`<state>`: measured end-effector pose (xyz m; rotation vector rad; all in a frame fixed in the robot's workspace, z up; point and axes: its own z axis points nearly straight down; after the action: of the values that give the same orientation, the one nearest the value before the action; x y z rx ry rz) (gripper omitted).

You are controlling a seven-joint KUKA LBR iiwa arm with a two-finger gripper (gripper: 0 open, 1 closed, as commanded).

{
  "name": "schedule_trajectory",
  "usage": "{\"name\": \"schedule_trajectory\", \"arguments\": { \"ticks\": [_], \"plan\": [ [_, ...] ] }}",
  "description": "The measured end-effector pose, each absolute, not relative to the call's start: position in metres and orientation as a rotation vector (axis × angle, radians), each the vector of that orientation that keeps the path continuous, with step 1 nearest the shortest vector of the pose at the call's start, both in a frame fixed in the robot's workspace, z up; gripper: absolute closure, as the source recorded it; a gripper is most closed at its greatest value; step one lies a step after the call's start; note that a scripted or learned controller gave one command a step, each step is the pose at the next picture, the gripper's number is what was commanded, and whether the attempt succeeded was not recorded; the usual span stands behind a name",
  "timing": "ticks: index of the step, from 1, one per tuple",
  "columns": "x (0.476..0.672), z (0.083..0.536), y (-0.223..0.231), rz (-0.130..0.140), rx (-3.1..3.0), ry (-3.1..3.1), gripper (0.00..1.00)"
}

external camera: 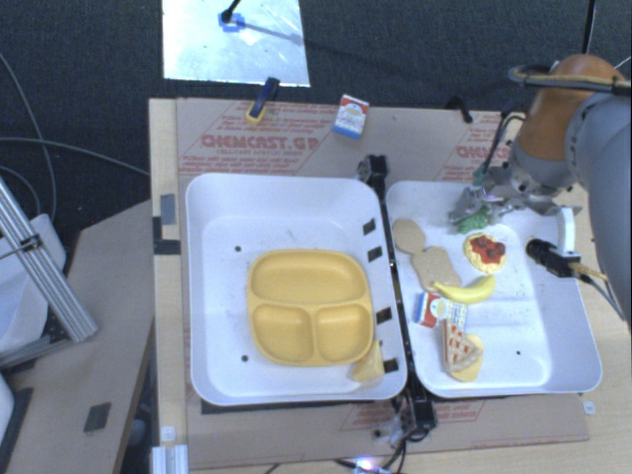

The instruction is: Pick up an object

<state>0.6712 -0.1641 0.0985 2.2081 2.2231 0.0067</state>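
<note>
My gripper (472, 208) hangs low over the far part of the right bin (563, 363), right on top of a small green object (476, 222) that peeks out beneath it. Whether it grips the green object is hidden. Just in front lies a round yellow piece with a red top (486, 251). A banana (466, 290), a tan flat biscuit-like shape (428, 262), a small red, white and blue carton (434, 310) and a pizza slice (460, 349) lie nearer the front.
The left bin (212, 265) holds a yellow divided tray (309, 306) and a pale yellow wedge (367, 366) at its front right corner. Behind the bins, a small blue and white box (351, 117) and a blue and yellow tool (263, 100) rest on the board.
</note>
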Motion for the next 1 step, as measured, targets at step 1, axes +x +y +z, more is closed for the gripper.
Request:
{"name": "schedule_trajectory", "arguments": {
  "ticks": [1],
  "plan": [
    [0.6173,0.1445,-0.1127,0.0,2.216,2.229,1.0]
  ]
}}
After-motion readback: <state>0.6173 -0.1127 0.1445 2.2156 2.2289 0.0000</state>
